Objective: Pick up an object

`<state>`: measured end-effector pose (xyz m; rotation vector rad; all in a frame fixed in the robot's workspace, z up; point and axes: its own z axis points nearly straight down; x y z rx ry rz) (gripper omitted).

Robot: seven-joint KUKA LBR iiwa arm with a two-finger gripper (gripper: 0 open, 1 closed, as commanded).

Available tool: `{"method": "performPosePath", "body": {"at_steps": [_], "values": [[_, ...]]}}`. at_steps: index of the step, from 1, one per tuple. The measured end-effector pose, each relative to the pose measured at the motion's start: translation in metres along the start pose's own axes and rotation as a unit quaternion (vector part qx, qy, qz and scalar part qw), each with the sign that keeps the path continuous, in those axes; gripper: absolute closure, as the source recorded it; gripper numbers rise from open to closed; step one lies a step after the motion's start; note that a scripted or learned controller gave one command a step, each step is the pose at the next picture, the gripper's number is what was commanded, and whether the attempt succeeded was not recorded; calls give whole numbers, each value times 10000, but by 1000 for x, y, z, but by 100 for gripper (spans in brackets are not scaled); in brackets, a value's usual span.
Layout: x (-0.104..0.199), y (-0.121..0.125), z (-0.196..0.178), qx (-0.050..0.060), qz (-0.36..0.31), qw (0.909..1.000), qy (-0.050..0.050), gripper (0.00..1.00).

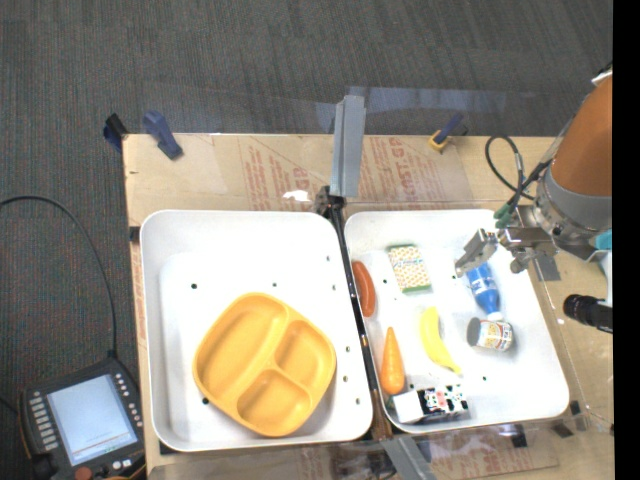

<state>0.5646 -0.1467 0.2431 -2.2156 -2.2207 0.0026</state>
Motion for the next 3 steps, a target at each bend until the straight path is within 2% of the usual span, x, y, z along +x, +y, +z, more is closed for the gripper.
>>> {"method": "performPosePath", "body": {"at_steps": [1,2,3], "values": [[44,-31,157,2,-67,10000,2,0],[43,-32,149,17,-42,10000,12,100],[61,-4,21,-9,-39,10000,-8,100]]}}
